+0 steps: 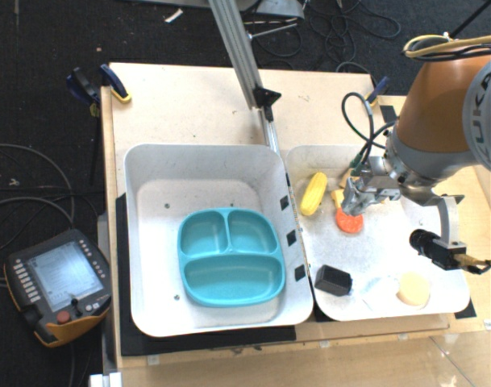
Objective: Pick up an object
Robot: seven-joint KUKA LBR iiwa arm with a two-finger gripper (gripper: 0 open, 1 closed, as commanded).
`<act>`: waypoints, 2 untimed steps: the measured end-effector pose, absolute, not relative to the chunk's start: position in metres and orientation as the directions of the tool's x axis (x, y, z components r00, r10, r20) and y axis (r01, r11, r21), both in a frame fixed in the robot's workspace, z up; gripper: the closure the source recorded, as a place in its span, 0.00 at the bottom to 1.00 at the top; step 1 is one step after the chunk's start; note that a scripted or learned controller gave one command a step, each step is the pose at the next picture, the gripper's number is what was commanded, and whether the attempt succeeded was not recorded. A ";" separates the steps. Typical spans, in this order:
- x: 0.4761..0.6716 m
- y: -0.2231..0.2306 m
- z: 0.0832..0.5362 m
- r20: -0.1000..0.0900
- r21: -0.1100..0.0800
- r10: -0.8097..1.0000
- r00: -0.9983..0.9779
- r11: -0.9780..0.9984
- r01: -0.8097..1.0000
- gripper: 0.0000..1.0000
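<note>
In the right bin [438, 297] lie a yellow banana-shaped piece [313, 193], an orange-red round piece [350, 222], a black block [333, 280] and a pale yellow disc [413, 289]. My gripper [354, 202] hangs low over the orange-red piece, its tip right at the piece's upper edge, just right of the banana shape. The wrist hides the fingertips. The left bin [148, 184] holds a teal divided plate [229, 256].
The grey and orange arm [447, 119] reaches in from the right, over the right bin's back corner. A slanted metal bar [241, 47] crosses the bench at the back. Blue-and-yellow clamps [108, 83] sit at the bench's back left corner.
</note>
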State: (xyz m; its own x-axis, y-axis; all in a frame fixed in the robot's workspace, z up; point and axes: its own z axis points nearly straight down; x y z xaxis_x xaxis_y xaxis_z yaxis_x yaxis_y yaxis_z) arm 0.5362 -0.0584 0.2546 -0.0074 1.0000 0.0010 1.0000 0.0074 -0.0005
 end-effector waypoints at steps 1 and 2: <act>0.533 -0.010 0.240 0.002 -0.002 1.000 -0.008 0.008 1.000 1.00; 0.531 0.042 0.247 0.002 0.001 1.000 -0.009 0.009 1.000 1.00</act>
State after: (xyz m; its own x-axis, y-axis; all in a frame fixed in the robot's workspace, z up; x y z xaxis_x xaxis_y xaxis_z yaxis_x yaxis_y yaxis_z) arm 0.5306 0.0418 0.2466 -0.0089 1.0000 0.0019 1.0000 0.0089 0.0005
